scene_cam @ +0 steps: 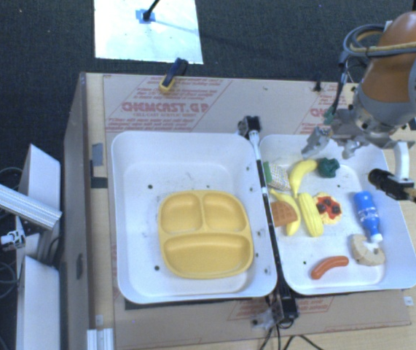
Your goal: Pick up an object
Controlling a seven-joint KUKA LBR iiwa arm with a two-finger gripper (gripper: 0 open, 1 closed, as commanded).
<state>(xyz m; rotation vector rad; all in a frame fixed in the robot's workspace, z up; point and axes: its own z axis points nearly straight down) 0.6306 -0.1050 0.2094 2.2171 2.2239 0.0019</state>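
Note:
My gripper point(331, 149) hangs over the back of the right bin point(404, 257), its two grey fingers spread open with nothing between them. Just below it lie a dark green broccoli piece point(329, 168) and a yellow banana point(302, 174). Further forward in that bin are a corn cob point(310, 214), a pizza slice with red topping point(330, 208), a brown bread piece point(284, 211), a blue bottle point(367, 214), a red hot dog point(329, 267) and a pale bagel piece point(368, 251).
The left bin point(138, 166) holds a yellow divided plate point(205, 233). A ridge where the two bins meet point(264, 195) runs front to back. A small green and white item point(274, 173) lies against the right bin's left wall.

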